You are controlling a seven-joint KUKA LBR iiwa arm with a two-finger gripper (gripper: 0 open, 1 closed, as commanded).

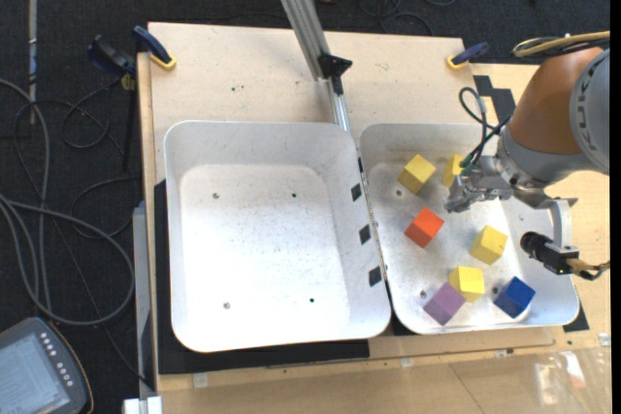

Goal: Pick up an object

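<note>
Underneath, a pale bench [252, 73] stands on dark, cable-strewn floor [68, 160].

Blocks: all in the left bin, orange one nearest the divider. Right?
Wrong bin. The camera view shows the blocks in the right bin, where the gripper is; the left bin holds none. The orange block is indeed nearest the divider.
</note>
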